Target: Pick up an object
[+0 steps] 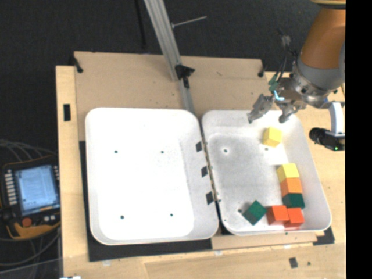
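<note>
My gripper (271,114) hangs over the back of the right bin (232,167) with its two fingers spread open and nothing between them. A yellow block (271,136) lies just below the fingers, apart from them. Further toward the front right stand another yellow block (288,171), an orange block (291,185) and a dark green block (294,200) in a row. At the front lie a green block (253,212) and orange-red blocks (285,215).
The left bin (142,173) sits beside the right one, joined by dark clips at the shared edge. A grey metal pole (165,39) slants up from behind the bins. A tablet-like handset (32,190) rests off the bench at the left.
</note>
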